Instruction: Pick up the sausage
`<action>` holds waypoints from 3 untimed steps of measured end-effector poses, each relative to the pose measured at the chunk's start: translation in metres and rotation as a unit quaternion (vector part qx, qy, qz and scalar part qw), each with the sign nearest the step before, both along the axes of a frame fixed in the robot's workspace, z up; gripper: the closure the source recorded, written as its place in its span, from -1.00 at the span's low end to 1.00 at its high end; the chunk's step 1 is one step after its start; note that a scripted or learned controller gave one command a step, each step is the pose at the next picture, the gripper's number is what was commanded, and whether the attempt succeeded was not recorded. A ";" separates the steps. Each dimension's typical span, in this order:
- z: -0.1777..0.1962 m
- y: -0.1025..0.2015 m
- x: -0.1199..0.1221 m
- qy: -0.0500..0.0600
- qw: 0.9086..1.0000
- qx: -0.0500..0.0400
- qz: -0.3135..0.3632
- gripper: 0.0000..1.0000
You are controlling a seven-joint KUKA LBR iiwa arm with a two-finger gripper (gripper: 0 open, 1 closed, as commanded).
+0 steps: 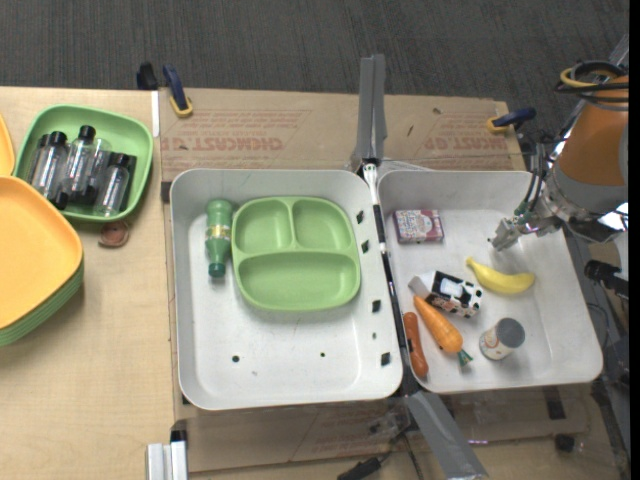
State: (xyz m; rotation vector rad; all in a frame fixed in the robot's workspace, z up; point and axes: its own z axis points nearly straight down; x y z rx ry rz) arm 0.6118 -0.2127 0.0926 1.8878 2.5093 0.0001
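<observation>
Sausage (415,345): against right bin's left wall, long axis running near-to-far.
Hand (503,236): far-right of it (above the banana); grip state unclear.

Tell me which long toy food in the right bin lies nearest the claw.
The banana, yellow, just below the claw. The carrot and sausage lie farther left.
</observation>
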 end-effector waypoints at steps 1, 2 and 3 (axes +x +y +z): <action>-0.001 -0.010 -0.049 0.000 0.991 0.000 0.134 1.00; 0.050 -0.008 -0.063 0.000 0.998 0.000 -0.064 1.00; 0.007 0.010 -0.051 0.002 0.978 0.000 -0.208 1.00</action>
